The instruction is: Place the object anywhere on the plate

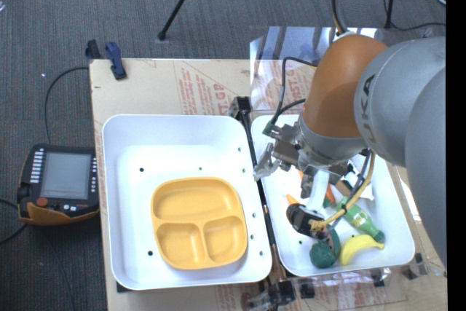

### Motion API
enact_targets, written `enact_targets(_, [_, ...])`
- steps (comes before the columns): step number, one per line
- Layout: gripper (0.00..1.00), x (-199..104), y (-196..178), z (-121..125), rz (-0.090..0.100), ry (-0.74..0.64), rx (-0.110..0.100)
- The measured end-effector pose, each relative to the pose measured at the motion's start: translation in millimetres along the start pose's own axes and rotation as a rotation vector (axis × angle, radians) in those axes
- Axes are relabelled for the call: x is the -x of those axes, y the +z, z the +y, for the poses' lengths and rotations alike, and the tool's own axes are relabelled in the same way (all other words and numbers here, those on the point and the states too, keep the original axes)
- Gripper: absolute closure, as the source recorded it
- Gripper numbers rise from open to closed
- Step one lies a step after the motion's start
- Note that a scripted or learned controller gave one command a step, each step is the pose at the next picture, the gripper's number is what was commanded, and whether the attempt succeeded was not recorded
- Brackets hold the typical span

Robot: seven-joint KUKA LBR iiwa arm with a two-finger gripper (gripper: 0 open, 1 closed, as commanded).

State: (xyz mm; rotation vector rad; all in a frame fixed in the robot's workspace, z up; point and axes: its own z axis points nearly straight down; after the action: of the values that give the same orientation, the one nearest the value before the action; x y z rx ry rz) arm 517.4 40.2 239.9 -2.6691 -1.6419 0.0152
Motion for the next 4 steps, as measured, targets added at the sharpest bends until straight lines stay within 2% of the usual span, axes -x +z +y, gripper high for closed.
enact_targets(1, [0.00,40,-40,21,0.000,-0.333,0.005])
enact_targets(2, [0.00,80,5,76,0.001,-0.528,0.002])
enact_targets(3, [0.00,98,64,85,0.001,-0.917,0.006])
enact_targets(4, [0.00,151,51,104,-0.003,-1.190,0.012])
